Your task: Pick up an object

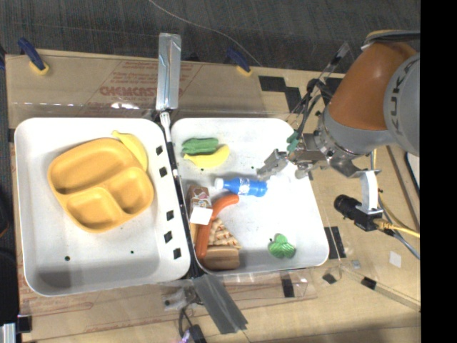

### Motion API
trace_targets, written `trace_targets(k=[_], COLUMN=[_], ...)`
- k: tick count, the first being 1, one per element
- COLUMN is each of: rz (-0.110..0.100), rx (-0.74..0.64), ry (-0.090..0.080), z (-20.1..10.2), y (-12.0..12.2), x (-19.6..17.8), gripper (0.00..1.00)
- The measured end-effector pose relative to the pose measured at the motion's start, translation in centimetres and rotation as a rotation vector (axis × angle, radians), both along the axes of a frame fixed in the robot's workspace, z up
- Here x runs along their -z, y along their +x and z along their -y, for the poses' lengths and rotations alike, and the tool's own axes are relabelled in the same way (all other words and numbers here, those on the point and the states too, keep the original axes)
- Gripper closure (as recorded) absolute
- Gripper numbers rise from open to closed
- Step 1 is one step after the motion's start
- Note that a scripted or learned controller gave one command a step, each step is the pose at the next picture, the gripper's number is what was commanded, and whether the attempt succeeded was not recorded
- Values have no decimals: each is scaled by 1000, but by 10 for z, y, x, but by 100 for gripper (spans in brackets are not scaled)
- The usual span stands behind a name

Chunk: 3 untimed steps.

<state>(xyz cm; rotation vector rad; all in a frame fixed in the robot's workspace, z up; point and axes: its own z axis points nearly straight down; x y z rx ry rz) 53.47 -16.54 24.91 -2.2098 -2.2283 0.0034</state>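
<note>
In the right bin a blue bottle with a white end lies near the middle. My gripper hangs just above and to the right of it, close to the bottle's blue end, with nothing visibly held. A green pod rests on a yellow banana at the bin's far left corner. An orange-red sausage, a brown packet with a white label and a waffle-like brown piece crowd the near left side. A small green toy sits at the near right.
The left bin holds a yellow divided plate and a second yellow banana behind it. A metal divider clamp stands between the bins at the back. The grey and orange arm overhangs the right bin's right edge.
</note>
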Motion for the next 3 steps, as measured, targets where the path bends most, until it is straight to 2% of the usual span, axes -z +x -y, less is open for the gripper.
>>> trace_targets(k=[1,2,3], rz=[5,0,6], rx=[-219,-222,71], ry=[0,-1,-2], z=[7,7,-26], y=[33,32,42], x=[157,148,34], gripper=[0,100,100])
